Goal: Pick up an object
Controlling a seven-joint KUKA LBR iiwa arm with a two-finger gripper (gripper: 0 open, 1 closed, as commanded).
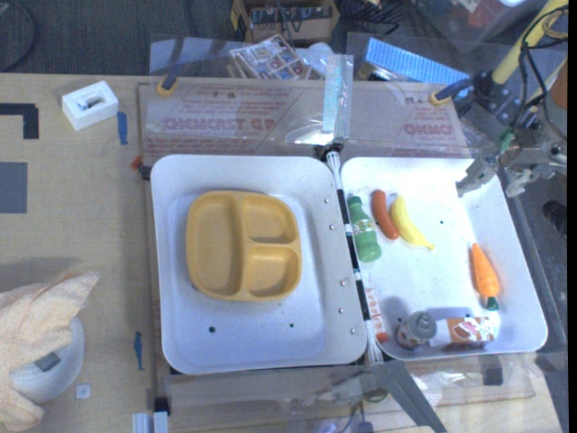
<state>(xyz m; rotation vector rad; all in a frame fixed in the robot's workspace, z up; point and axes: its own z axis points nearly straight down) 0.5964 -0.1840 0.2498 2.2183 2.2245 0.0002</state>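
Objects for picking lie in your right bin (532, 269): a green bottle (364, 231), a sausage (386, 215) and a banana (408, 223) close together near the divider, a carrot (484, 271) toward the right wall, a can (418, 327) and carton (471, 330) at the front. Your gripper (491, 176) hovers above the far right corner; whether it is released or clenched, you cannot tell. A yellow divided tray (243, 244) sits in the left bin (180, 332).

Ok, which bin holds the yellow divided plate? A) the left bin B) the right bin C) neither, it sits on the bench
A: the yellow divided plate lies alone in the left bin, while the banana and carrot lie in the right bin.
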